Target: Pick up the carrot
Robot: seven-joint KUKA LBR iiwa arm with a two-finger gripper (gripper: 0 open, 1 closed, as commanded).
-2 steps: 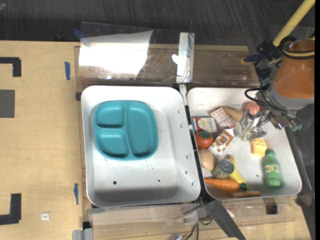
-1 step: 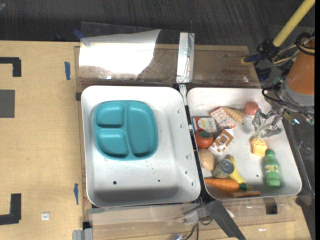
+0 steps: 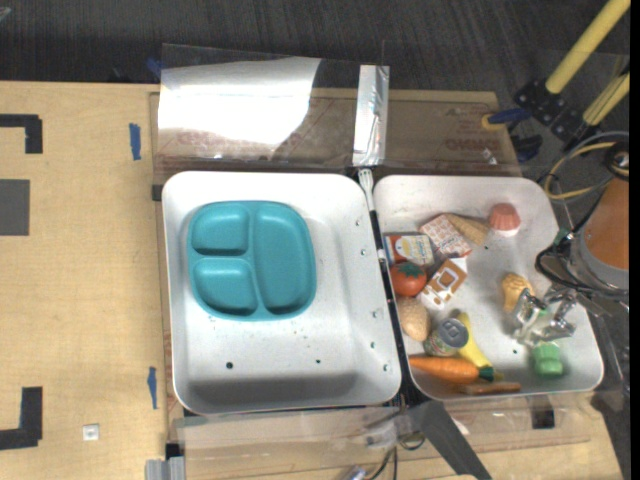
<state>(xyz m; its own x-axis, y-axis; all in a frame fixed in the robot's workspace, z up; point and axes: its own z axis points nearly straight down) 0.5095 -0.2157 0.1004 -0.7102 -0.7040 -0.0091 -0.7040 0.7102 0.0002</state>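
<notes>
Two shallow white bins sit side by side on the surface [image 3: 70,268]. The left bin [image 3: 340,358] holds one teal divided plate [image 3: 252,259] with three compartments. The right bin [image 3: 585,368] holds a scatter of small toy foods: one carrot [image 3: 445,370], one red tomato [image 3: 407,280], one pink round piece [image 3: 505,217], one green block [image 3: 547,360], one yellow banana [image 3: 472,351], one tan bread-like piece [image 3: 514,289], and a few small printed cartons (three, as far as can be made out) near the bin's middle.

The carrot lies flat along the near wall of the right bin, close to its near-left corner, with its green end pointing right, just beside the banana's tip.

The tool [image 3: 543,318] hangs low over the right part of the same bin, between the bread-like piece and the green block. Whether its fingers are apart or together cannot be told from the glinting metal. The carrot lies to the tool's left and a little nearer the camera, clearly apart from it, with the banana between them.
</notes>
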